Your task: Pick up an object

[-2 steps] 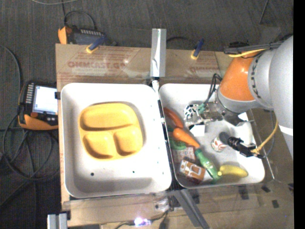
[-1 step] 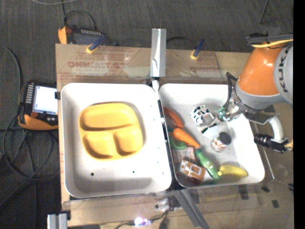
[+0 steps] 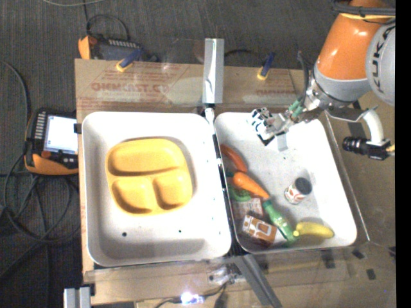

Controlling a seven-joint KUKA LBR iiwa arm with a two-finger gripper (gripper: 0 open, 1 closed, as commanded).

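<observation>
My gripper [image 3: 270, 130] hangs over the far edge of the right bin [image 3: 334, 172], above bare bin floor. Nothing shows between its fingers. In that bin lie two carrots [image 3: 243, 172] by the left wall, a green vegetable [image 3: 277, 219], a brown box [image 3: 258, 230], a yellow banana [image 3: 314, 230] at the front and a small red-and-white can [image 3: 297, 191] in the middle. All of them sit well in front of the gripper.
The left bin [image 3: 96, 236] holds a yellow divided tray [image 3: 151, 175]. A metal divider bar [image 3: 212, 69] stands behind the bins on a cardboard sheet [image 3: 128, 85]. A handheld device [image 3: 54, 140] lies left of the bench.
</observation>
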